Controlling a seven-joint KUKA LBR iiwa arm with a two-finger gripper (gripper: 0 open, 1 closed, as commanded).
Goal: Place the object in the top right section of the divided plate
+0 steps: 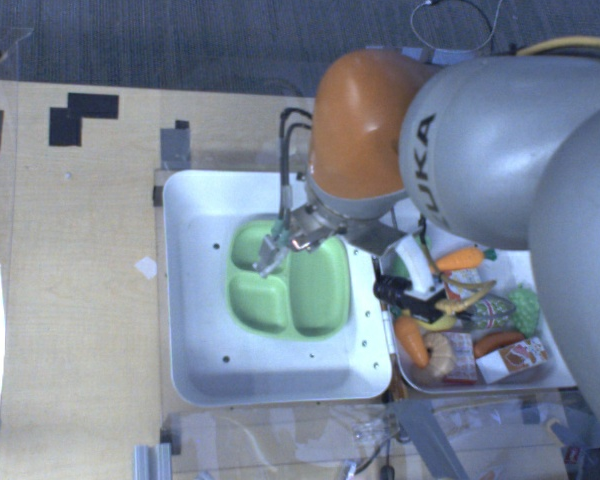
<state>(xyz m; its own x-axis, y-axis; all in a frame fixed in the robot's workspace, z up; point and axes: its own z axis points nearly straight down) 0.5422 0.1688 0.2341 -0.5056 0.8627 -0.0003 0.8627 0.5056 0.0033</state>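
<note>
gripper [277,251] hovering over plate [315,293] in left bin [195,298], near its top edge; grip state unclear.

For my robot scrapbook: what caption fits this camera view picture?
Robot arm's pincer over a green divided plate in the left white bin, beside a bin of toy food.

The left bin [195,308] is occupied near its middle by the green divided plate [290,283]; bare white floor is left along the bin's left wall and near edge, where passage is open. The plate's upper part is overhung by the gripper [278,248] and the orange band [365,128] of the arm, so access from above is blocked there. The right bin [405,373] is crowded with toy food [460,318], items touching, and is largely covered by the grey arm [520,148].
</note>
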